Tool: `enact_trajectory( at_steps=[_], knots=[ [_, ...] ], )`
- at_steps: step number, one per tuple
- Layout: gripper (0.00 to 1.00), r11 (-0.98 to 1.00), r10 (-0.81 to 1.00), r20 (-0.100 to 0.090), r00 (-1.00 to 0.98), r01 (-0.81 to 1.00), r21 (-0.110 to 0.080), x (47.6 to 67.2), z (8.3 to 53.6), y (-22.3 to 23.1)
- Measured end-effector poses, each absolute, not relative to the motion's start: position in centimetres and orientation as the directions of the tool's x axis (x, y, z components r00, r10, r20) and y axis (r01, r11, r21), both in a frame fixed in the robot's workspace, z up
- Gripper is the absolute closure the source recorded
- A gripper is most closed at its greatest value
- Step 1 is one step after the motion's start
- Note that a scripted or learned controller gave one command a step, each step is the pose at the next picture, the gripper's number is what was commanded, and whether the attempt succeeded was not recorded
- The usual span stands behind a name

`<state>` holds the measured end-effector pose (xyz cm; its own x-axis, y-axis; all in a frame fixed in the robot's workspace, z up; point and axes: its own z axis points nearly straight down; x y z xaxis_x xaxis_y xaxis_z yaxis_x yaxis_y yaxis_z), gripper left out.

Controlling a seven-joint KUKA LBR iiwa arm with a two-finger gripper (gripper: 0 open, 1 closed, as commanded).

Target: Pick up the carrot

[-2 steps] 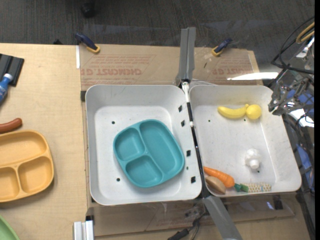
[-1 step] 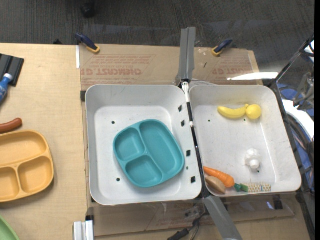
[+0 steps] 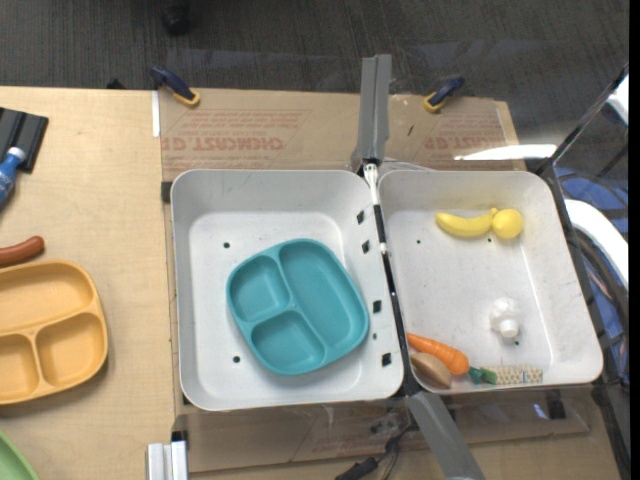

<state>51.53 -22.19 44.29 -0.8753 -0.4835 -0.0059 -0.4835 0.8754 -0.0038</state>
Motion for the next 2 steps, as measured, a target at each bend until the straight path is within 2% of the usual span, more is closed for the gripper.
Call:
enact_trajectory(
  at_steps=[1,2],
  knots=[
    [1.00,0.892,-0.453,-0.002,-0.892,-0.453,0.001,51.9,27.6,-22.1],
    [1.00,0.921,-0.390,-0.005,-0.921,-0.390,-0.003,49.2,32.5,-22.2]
  ],
)
